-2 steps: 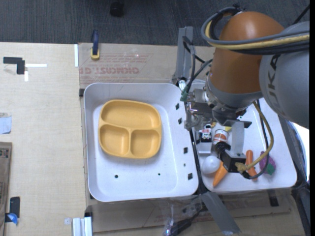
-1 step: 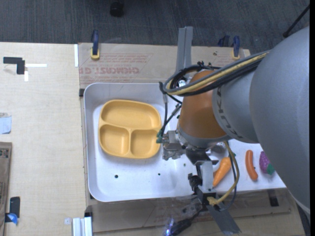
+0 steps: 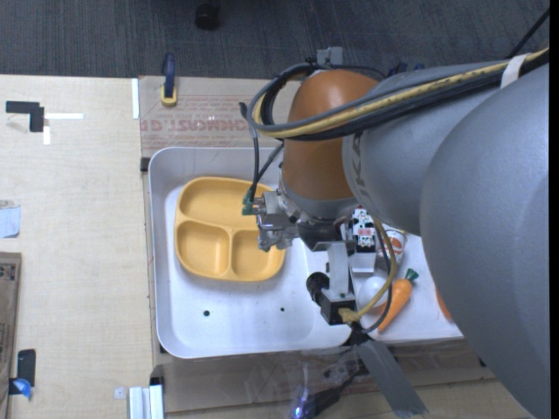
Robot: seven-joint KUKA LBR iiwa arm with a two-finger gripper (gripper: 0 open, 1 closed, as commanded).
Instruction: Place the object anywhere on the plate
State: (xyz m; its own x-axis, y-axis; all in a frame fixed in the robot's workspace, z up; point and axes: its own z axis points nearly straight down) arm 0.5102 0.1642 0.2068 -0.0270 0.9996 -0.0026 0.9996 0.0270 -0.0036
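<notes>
A yellow plate (image 3: 218,230) with three compartments lies in the left part of the white bin (image 3: 227,321). My gripper (image 3: 269,230) hangs over the plate's right rim, under the orange wrist band. Nothing shows in the plate's compartments. An orange toy carrot (image 3: 397,299) with a green top lies in the bin to the right of the gripper, partly behind the arm. The arm hides the bin's right part.
A white and red item (image 3: 391,241) peeks out beside the arm, just above the carrot. A blue and yellow clamp (image 3: 169,90) sits on the cardboard behind the bin. The wooden bench (image 3: 70,234) stretches to the left.
</notes>
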